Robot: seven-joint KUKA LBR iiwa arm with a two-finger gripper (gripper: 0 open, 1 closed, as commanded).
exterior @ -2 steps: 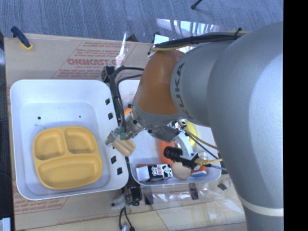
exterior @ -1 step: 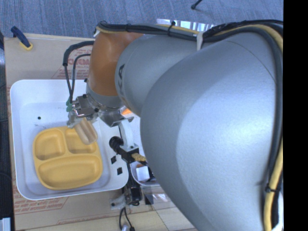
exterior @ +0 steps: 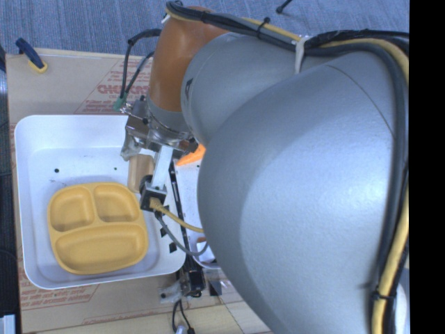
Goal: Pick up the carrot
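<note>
A small patch of orange, which looks like the carrot (exterior: pixel 190 156), peeks out beside the wrist, at the edge of the big grey arm. The gripper (exterior: pixel 144 175) hangs over the right side of the left white bin (exterior: pixel 28 158), just left of that orange patch. The wrist and its cables cover most of the gripper. The arm hides the rest of the carrot and the right bin.
A yellow divided plate (exterior: pixel 97 226) lies in the near part of the left bin, just left of the gripper. A blue and yellow clamp (exterior: pixel 31 56) sits on the cardboard at the far left. Cables (exterior: pixel 174 218) dangle along the bin's right wall.
</note>
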